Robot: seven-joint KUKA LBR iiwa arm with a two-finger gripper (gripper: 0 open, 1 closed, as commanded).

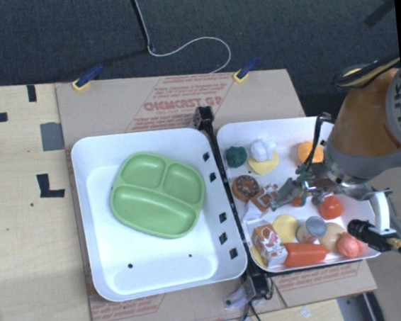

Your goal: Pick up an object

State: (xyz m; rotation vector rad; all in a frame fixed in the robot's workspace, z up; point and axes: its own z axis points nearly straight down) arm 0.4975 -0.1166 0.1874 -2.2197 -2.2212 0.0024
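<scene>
- The task names no one object; the toys to pick from lie in the right bin (223, 134), crowded together.
- Nearest to the gripper (284, 196) are a brown ring like a doughnut (245, 186) and a small reddish-brown piece (266, 199), just to its left.
- The gripper is low over the middle of this bin, pointing to the left. I cannot tell how its grip stands, because the dark metal blurs into the toys below it.
- Around it lie a dark green toy (236, 156), a white and yellow toy (263, 155), an orange ball (309, 152), a red tomato (330, 207), a yellow fruit (285, 226) and a long red-orange piece (304, 253).
- The grey arm with its orange band (364, 121) comes in from the right, over the bin's right edge.
- The left bin (93, 224) holds a green divided plate (158, 193), lying flat in its upper half.
- Both bins rest on a cardboard sheet (173, 98) on the bench.
</scene>
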